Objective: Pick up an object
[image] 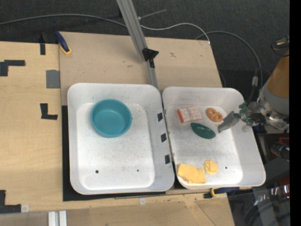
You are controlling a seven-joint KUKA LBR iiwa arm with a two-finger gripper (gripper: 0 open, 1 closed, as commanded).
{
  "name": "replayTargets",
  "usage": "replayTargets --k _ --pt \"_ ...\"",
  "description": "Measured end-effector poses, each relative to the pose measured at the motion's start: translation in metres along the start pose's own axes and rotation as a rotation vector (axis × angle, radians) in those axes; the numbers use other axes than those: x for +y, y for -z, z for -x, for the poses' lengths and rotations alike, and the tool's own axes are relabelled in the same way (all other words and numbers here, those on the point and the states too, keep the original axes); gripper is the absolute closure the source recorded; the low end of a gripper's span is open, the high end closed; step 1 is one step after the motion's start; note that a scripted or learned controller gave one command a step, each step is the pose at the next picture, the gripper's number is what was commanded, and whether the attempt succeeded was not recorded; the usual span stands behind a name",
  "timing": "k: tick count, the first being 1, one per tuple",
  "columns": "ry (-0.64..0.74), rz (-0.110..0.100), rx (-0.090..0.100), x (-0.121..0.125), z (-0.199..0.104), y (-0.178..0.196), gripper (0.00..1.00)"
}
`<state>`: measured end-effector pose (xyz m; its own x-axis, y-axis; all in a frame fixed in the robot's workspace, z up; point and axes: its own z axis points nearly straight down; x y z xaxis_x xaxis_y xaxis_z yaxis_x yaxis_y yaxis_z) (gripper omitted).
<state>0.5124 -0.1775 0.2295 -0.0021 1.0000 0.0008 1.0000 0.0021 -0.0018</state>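
The arm reaches in from the right, and its pincer (229, 122) hangs low over the right bin (244, 173), near that bin's right wall. Whether the pincer is spread or closed cannot be told from this slant, and nothing is seen caught in it.

Several candidates lie in the right bin. A small orange ring-shaped piece (215, 115) sits just beside the pincer tip, on its left. A dark green oval object (203, 131) lies just below and left of the tip. A small box with a red-and-white label (189, 114) rests further left, close to the orange piece. At the front of the bin lie a flat yellow block (191, 173) and a smaller yellow lump (211, 166) near it. The left bin (80, 173) holds a teal bowl (111, 118), well apart from the arm.

The arm appears to be in its approach, with no grasp made yet. The green oval and the orange ring are the nearest targets. To do this well, the pincer should centre over one object alone, since the ring, box and oval lie close together and a careless descent could nudge a neighbour. It should descend squarely until it straddles the object's narrow width, then close before lifting.
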Motion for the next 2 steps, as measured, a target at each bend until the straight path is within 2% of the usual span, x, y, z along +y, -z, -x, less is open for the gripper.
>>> replayTargets --k 1,2 --pt "0.0 0.001 0.0 0.0 0.0 0.0 0.0" --pt "-0.002 -0.005 0.0 0.001 0.009 -0.058 0.0"
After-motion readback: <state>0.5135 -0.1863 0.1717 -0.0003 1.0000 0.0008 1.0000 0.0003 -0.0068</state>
